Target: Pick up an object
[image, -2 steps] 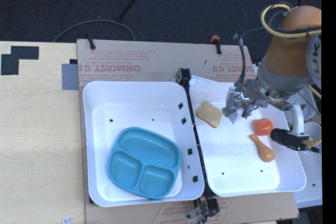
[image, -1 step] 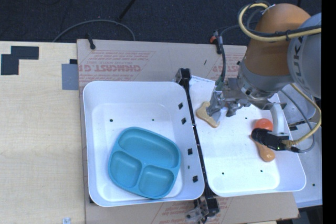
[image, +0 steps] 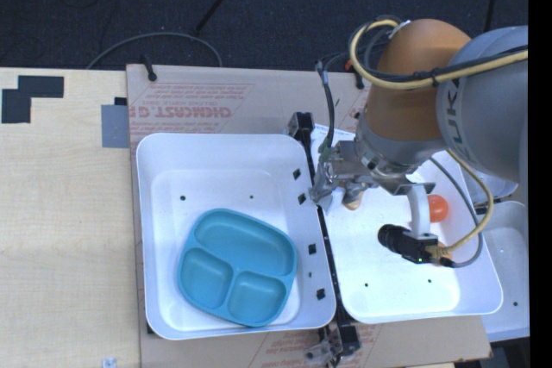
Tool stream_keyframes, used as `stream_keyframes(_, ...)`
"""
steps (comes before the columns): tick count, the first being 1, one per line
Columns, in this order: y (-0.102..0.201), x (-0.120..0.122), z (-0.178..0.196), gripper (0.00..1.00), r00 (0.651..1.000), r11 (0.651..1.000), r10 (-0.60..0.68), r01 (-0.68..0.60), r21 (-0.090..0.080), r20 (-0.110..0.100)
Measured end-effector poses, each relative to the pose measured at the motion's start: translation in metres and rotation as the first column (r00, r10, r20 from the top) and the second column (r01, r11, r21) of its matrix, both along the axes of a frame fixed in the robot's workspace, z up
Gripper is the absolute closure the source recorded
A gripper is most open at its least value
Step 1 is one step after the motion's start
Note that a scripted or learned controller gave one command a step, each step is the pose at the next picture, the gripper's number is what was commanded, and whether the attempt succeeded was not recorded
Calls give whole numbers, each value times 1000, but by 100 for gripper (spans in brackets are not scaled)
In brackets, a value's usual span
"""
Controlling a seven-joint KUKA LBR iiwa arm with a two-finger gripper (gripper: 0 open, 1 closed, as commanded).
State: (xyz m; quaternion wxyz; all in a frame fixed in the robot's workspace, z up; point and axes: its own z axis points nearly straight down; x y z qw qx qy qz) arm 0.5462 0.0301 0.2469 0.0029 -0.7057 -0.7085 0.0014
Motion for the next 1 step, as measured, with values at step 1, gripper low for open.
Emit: stream_keyframes(1, 50, -8, -15, 100, 1000, 1000, 1, -1, -1, 0)
